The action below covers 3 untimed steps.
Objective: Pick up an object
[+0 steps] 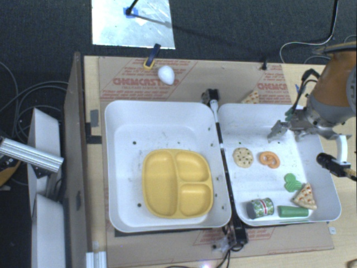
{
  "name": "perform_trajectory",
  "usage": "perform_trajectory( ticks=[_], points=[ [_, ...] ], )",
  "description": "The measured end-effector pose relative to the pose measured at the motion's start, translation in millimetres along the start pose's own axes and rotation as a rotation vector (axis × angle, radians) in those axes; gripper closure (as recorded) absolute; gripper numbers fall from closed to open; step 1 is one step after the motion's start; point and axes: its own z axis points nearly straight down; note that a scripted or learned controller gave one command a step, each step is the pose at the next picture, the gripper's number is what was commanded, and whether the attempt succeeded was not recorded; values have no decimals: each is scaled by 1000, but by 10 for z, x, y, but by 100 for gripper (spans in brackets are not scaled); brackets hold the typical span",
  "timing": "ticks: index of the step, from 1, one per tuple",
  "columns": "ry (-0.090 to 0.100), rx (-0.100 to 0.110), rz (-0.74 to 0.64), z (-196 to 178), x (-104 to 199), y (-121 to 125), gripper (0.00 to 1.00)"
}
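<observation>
You have the arm (pixel 334 88) coming in from the right, and the gripper (pixel 279 130) hangs over the upper part of the right bin (pixel 329 205). I cannot tell if it is wide or narrow, because it is small and seen from the side; nothing is visible inside it.

The things to pick all lie in the right bin. The pretzel (pixel 269 159) and the cookie (pixel 242 157) are nearest, just below the gripper, with a clear gap between them. Lower are the green piece (pixel 292 181), the pizza slice (pixel 304 196), the can (pixel 261 207) and the green stick (pixel 293 210); these last ones sit close together near the lower wall. The left bin (pixel 120 149) has only the yellow tray (pixel 178 182).

I think the step in hand is the approach, so choose one target now. The pretzel looks the best choice to me: it is close, free on all sides, and its loops give an edge to grip. Come straight down over its middle, so that you do not push it away. Avoid the group at the lower wall, because there you may catch two things or hit the wall. The cookie is flat, so it may slip.
</observation>
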Motion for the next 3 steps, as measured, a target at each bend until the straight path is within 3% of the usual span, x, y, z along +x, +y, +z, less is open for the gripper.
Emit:
perform_trajectory(
  ticks=[2,3],
  points=[
    [2,5,0,536,266,-283,0],
    [1,0,-1,415,260,-268,100]
  ],
)
